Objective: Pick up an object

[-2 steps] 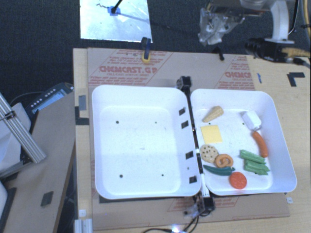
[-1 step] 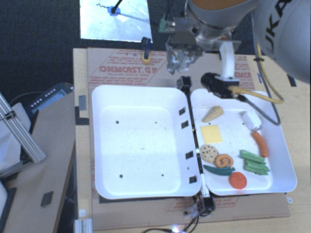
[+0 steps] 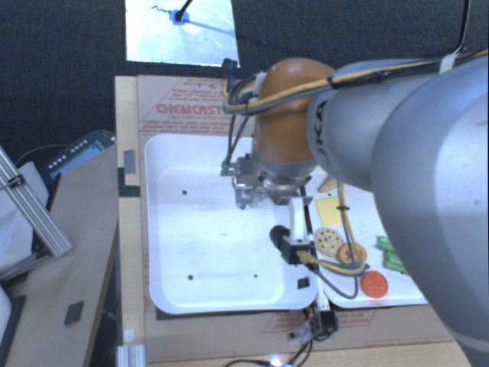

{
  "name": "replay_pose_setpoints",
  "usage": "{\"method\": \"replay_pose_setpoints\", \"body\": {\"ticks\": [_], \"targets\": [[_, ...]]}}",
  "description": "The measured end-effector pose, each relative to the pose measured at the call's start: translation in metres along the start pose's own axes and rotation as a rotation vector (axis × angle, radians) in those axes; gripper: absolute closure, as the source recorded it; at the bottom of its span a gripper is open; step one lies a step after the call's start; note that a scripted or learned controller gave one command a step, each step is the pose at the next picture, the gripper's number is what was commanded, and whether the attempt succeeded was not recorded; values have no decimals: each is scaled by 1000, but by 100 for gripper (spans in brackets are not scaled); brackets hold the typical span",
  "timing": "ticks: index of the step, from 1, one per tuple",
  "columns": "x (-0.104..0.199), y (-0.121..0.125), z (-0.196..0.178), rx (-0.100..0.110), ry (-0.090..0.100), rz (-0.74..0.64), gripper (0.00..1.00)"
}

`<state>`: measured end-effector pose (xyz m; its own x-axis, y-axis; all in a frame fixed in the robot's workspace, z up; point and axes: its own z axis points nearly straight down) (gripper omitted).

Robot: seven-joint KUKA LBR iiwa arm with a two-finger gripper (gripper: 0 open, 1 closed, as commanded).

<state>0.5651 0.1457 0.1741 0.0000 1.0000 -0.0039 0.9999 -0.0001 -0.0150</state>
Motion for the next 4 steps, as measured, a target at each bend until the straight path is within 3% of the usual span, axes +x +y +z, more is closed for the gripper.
{"method": "replay_pose_setpoints", "body": {"ticks": [1, 2, 3, 4], "targets": [[29, 65, -37, -24, 6, -5, 100], [72, 85, -133, -28, 9, -8, 100], [87, 59, -374, -34, 11, -7, 100], [88, -25, -311, -8, 3, -8, 100]]}}
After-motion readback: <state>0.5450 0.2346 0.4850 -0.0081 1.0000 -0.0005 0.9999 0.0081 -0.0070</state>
